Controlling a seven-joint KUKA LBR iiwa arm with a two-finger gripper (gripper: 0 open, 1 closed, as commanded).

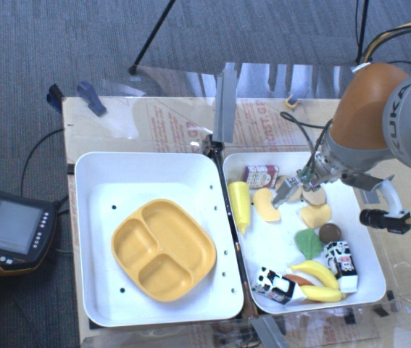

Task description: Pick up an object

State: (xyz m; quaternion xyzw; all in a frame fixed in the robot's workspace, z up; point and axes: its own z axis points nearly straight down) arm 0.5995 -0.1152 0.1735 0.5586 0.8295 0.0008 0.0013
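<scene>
Arm reaches in from right of frame; gripper (pixel 297 185) low over the right bin (pixel 376 267), upper middle part. Whether it is clamped or released cannot be told at this size. Nothing seen held. Candidate objects crowd just beside it: pale yellow slice (pixel 266 205), red-white carton (pixel 260 175), yellow bottle (pixel 239 203); bananas (pixel 317 280) lie at lower right. Left bin (pixel 96 176) holds a yellow divided plate (pixel 163 249). Step looks like approach, grasp not yet made. Next move needs descent onto one item without nudging its neighbours.
</scene>
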